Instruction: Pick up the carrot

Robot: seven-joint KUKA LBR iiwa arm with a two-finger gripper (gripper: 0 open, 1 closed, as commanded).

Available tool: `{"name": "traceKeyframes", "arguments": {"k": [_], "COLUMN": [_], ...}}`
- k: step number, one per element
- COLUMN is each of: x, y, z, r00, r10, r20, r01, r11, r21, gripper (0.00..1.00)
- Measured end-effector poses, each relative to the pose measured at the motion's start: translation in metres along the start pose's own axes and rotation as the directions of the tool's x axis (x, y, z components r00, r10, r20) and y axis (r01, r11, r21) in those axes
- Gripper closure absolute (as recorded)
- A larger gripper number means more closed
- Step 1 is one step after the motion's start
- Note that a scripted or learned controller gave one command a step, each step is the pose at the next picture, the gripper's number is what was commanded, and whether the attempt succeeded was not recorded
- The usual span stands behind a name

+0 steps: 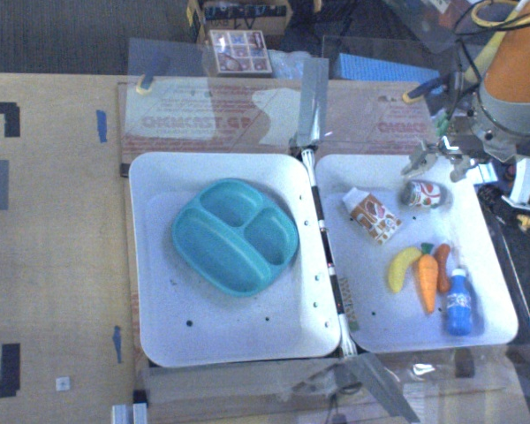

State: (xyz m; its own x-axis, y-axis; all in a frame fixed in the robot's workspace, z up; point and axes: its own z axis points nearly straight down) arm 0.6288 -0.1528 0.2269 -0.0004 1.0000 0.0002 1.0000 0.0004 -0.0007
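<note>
The orange carrot (427, 281) with a green top lies in the right bin (371, 334), between a yellow banana (403, 268) on its left and a blue bottle (458, 302) on its right. A small red-orange piece (442, 256) rests just above it. My gripper (440, 160) hangs over the bin's far right corner, well above and apart from the carrot, its fingers spread open with nothing between them. A silver can (423, 193) lies just below the fingers.
A brown and white carton (372, 215) lies in the right bin's upper left. The left bin (159, 325) holds a teal divided plate (236, 235). Cardboard and boxes sit behind the bins.
</note>
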Motion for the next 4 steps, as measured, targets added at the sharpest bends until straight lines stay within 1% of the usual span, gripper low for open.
{"name": "traceKeyframes", "arguments": {"k": [1,2,3,4], "x": [-0.040,-0.041,-0.028,-0.028], "y": [-0.059,-0.083,-0.120,-0.119], "z": [0.057,0.132,0.140,0.129], "r00": [0.997,0.996,0.968,0.967], "r10": [-0.073,-0.090,0.252,0.254], "r20": [0.001,0.002,-0.001,-0.001], "r01": [0.073,0.090,-0.252,-0.254], "r11": [0.997,0.996,0.968,0.967], "r21": [-0.001,-0.004,-0.007,-0.010], "gripper": [0.00,0.00,0.00,1.00]}}
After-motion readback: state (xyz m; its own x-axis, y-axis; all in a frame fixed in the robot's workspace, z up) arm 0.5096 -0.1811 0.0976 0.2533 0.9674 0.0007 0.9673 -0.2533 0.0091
